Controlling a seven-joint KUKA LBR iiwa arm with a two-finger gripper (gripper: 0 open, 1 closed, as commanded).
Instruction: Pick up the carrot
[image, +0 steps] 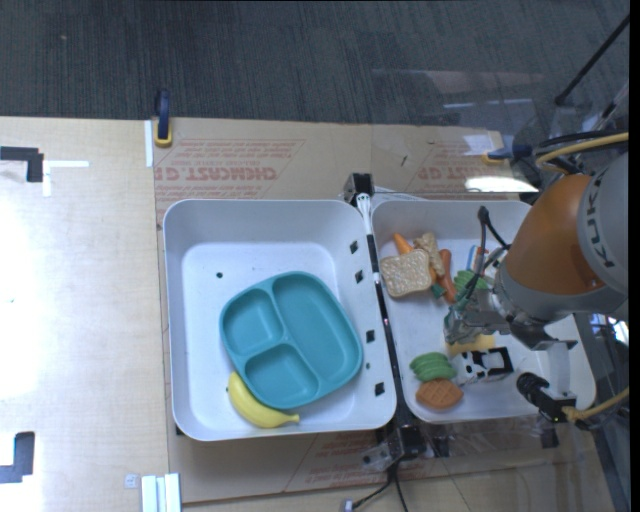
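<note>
Two shallow white bins sit side by side on the desk: the left bin (180, 300) and the right bin (400, 330). The left one holds one teal divided plate (290, 338) and one banana (256, 402), which lies at the plate's 7 o'clock, touching its rim.

In the right bin there are one slice of toast (405, 272), one carrot (403, 243) just at the toast's 12 o'clock near the bin's far wall, one green leafy piece (432, 365), and one round orange-brown piece (438, 395) at its 6 o'clock. A few more small orange and green items lie at the toast's 3 o'clock, too jumbled to count.

The gripper (468, 330) hangs over the right bin, at the carrot's 5 o'clock and well apart from it; whether it is open or closed cannot be told.

The desk (80, 300) is pale wood with printed cardboard (230, 165) under the bins; dark floor (300, 50) lies beyond at 12 o'clock.
</note>
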